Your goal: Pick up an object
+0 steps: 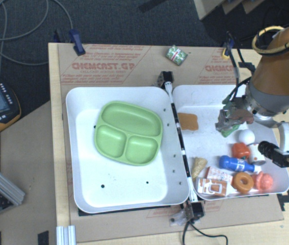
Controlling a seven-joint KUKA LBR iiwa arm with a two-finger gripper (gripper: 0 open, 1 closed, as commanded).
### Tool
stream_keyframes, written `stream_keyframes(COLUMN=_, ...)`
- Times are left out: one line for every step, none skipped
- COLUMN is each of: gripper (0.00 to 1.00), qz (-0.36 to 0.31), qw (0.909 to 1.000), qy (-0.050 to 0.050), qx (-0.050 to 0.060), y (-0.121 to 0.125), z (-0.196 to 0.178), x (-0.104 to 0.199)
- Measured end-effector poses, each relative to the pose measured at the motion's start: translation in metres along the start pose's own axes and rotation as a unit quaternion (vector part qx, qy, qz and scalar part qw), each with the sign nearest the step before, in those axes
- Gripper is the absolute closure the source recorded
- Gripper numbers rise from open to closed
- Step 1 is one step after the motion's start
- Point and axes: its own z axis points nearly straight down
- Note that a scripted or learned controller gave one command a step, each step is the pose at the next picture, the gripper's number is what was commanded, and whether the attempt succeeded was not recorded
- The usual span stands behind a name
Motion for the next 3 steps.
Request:
stream_keyframes(gripper=0.00, qz=0.000, qw=1.0000, qy=0.000, qx=0.001, y=-0.001, z=0.001, x=0.000)
stream_keyframes(gripper=0.00, qz=0.001, qw=1.0000, qy=0.000, qx=0.002, y=-0.005, z=0.034, x=-0.063)
stream_keyframes(gripper=0.00, qz=0.000, qw=1.0000, qy=0.002, qx=0.002, y=-0.012, z=0.121, x=-0.075)
